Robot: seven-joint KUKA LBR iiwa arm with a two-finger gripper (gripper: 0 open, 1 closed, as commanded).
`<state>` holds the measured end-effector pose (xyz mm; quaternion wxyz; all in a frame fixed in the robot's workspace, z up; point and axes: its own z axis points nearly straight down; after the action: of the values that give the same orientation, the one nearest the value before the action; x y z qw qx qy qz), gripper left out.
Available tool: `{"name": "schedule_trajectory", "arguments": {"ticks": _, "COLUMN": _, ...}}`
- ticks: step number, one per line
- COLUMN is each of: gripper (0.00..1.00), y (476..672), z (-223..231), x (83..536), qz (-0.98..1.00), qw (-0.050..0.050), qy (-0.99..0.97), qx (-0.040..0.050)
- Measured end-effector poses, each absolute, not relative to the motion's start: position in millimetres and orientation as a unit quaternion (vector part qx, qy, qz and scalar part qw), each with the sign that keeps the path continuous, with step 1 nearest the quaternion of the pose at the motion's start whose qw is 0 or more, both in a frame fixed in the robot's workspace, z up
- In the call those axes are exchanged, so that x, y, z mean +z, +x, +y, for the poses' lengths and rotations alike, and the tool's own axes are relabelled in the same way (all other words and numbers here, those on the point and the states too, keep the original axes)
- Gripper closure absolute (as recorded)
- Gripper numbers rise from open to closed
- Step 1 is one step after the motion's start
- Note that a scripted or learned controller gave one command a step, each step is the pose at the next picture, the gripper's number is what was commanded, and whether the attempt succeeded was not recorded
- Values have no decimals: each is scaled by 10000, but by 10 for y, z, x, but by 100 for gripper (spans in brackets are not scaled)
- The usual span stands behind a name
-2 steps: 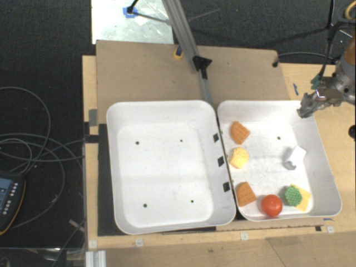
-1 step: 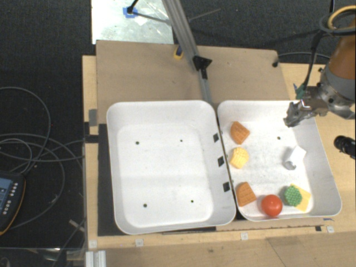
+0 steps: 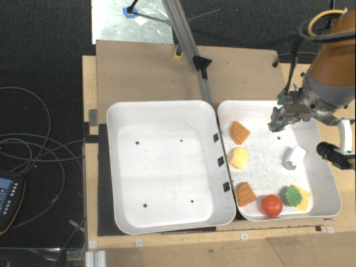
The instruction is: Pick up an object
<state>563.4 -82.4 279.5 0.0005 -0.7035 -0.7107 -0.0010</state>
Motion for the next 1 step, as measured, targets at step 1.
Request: {"name": "schedule_trajectory", "arguments": {"ticks": 1, "gripper": 100, "y": 5485, "z": -229, "x": 2746, "qz": -7111, "qw": 10, "qy": -7031, "qx": -10}}
